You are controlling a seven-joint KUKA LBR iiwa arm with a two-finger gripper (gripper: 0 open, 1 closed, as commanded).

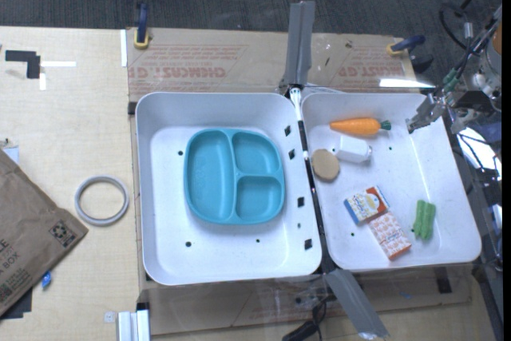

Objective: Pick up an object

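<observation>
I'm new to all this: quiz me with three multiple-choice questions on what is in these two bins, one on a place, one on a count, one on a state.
1. Where does the teal tray lie?
A. left bin
B. right bin
C. on the bench

2. How many compartments does it have?
A. two
B. three
C. five

3. How does the carrot sit?
A. upright
B. held by the gripper
C. flat on the bin floor

Answers: 1 A, it lies in the left bin. 2 B, one long section and two smaller ones. 3 C, it lies lengthwise in the right bin, apart from the gripper.

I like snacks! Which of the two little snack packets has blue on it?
The blue and white packet, higher up in the right bin. The other packet, just below it toward the bin's near edge, is red and white with no blue.
</observation>
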